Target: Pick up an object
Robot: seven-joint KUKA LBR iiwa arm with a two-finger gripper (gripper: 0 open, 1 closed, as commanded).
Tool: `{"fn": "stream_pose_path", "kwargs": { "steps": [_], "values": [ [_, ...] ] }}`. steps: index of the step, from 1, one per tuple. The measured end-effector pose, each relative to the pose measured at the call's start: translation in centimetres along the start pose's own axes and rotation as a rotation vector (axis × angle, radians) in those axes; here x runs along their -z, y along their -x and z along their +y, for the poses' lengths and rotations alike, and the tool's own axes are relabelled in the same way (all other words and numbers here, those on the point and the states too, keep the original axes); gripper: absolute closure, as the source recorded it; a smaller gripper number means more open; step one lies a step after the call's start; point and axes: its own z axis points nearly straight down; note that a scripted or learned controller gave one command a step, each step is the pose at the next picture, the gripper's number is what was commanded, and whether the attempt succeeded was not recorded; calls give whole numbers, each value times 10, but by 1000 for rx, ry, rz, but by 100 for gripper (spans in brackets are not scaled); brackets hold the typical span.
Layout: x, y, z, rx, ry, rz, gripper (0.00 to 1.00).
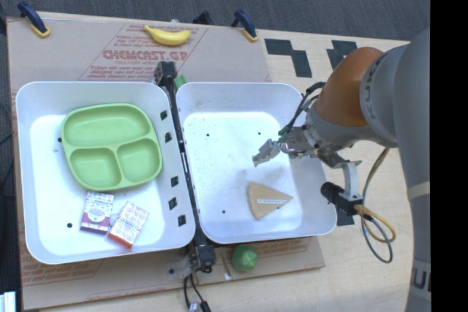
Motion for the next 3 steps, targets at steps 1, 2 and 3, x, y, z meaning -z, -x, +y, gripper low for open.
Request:
{"fn": "stream_pose_path", "kwargs": {
  "steps": [1,2,3],
  "values": [
    [-21,-29,64,2,1,0,0],
    [-22,-36,-35,1,-1,0,0],
    [-11,-36,-34,7,-1,-1,100]
  ]
}}
